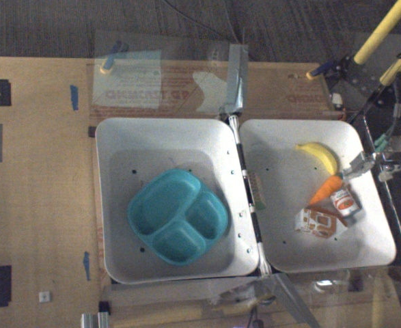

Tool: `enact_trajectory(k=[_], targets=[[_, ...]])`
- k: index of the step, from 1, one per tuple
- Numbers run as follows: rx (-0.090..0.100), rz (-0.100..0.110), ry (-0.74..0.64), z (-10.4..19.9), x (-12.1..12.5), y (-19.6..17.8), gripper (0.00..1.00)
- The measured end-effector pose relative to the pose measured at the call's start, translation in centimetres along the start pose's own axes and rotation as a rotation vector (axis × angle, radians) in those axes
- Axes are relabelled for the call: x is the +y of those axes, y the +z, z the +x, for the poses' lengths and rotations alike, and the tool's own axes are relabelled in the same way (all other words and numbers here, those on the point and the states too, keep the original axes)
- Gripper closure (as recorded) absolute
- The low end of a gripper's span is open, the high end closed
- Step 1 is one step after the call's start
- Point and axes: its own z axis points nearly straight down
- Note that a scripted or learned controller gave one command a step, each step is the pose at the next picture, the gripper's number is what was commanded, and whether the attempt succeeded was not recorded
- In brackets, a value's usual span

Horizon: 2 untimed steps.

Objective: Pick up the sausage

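The right bin (282,251) holds several things. A short red and white cylinder with a grey end (343,202), which looks like the sausage, lies near the bin's right side. It touches the lower end of an orange carrot (325,188). A yellow banana (320,156) lies further back. A brown and white packet (316,222) sits just left of the sausage. My gripper (361,164) is a small grey metal piece at the bin's right rim, above and to the right of the carrot's tip, apart from the sausage.
In the left bin (118,149) lies a teal divided plate (178,214). A metal divider (244,183) runs between the bins. Yellow poles and cables (381,26) stand at the back right, and a clear sheet (159,80) lies behind the bins.
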Motion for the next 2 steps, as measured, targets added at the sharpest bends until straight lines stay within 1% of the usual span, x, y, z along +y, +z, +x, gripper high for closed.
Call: enact_trajectory(k=[1, 2], targets=[[0.000, 0.000, 0.081, 6.3, -1.6, 12.2, 0.00], [0.001, -0.007, 0.059, 5.5, 4.3, 13.3, 0.00]])
